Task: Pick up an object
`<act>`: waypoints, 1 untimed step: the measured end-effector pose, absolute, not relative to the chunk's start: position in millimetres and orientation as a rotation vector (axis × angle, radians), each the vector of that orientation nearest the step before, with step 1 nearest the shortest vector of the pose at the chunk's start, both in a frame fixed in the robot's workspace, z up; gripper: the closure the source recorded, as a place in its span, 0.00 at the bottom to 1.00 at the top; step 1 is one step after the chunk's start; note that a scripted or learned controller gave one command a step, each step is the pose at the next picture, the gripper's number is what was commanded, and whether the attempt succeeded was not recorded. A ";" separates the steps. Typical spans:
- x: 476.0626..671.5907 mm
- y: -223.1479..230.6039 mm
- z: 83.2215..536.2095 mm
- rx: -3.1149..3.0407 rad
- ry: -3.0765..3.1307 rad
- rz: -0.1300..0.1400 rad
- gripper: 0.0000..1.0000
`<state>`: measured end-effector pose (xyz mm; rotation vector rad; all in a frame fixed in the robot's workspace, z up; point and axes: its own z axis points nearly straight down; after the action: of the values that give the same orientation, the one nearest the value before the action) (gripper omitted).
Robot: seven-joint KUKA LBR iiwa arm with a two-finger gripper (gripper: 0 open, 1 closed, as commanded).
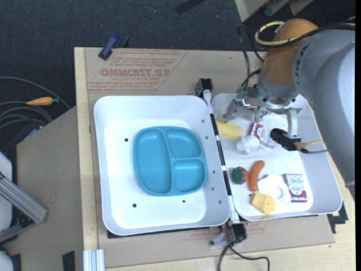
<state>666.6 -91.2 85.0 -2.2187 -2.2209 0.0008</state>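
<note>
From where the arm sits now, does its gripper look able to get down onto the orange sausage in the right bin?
Probably yes. The sausage lies in the open on the right bin, with only a small green-and-red ball beside it. The gripper hovers over the bin's far end, and nothing stands between them.

I see my grey arm (333, 78) coming in from the right, its orange band (285, 49) sitting just above the wrist, which points steeply down. The gripper (255, 113) hangs low at the far end of the right bin, and I cannot make out how it is set.
</note>
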 end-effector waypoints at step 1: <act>666.4 -93.1 84.8 -2.220 -2.221 0.001 0.00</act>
<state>666.4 -93.1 84.8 -2.2198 -2.2205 0.0013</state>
